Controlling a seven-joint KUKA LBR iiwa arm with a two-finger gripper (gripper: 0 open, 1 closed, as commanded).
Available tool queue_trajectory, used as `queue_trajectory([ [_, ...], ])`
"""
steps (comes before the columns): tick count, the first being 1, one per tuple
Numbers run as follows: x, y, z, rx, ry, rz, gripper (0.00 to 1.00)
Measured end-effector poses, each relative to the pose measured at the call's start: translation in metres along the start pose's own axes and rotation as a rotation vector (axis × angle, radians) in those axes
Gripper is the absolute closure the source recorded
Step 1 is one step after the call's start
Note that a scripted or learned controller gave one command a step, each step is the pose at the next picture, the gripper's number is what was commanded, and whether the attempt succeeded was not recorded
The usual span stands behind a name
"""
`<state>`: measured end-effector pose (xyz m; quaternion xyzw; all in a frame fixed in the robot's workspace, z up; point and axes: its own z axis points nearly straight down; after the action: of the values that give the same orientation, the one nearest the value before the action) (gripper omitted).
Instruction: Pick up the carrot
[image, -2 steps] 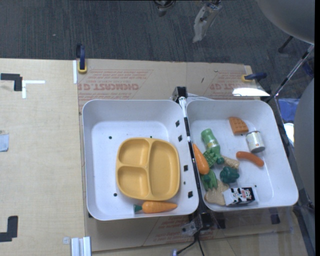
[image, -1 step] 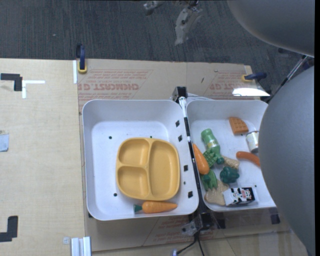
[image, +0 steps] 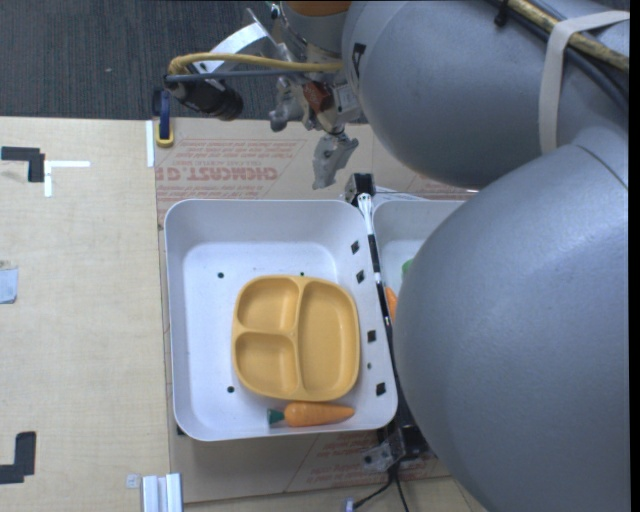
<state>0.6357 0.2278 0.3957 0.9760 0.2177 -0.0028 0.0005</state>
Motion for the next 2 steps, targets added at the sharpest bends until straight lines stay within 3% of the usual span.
queue_trajectory([
  [1,0.000,0.003,-0.009,-0.002,0.000,0.012,1.00],
  [2,-0.051,-0.009,-0.137,-0.003,0.006,-0.050,1.00],
])
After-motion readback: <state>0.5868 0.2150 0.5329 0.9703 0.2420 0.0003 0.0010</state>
